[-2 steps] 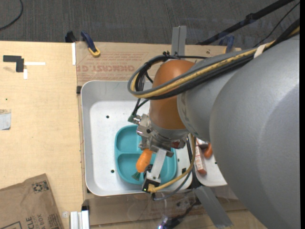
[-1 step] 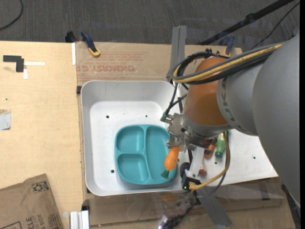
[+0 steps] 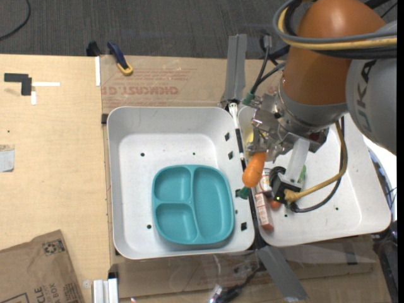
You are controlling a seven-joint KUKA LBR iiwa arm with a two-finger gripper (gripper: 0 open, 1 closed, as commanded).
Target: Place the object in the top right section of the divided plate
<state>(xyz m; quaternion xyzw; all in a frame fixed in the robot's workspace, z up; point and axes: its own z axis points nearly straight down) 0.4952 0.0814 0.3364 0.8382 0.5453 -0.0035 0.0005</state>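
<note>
A teal divided plate (image 3: 156, 202) lies in the left white bin (image 3: 164, 134), toward its front. It has one long section on the right and two smaller ones on the left. My gripper (image 3: 259, 157) hangs over the wall between the two bins, just right of the plate's far right corner. It is shut on an orange carrot-shaped object (image 3: 254, 171), which hangs tilted below the fingers and above the bin edge. The upper end of the carrot is hidden by the gripper.
The right bin (image 3: 353, 201) holds a red and white packet (image 3: 262, 211) near its front left corner, and a green item (image 3: 303, 171) partly under the wrist. Cardboard and a clamp (image 3: 120, 59) lie behind the bins.
</note>
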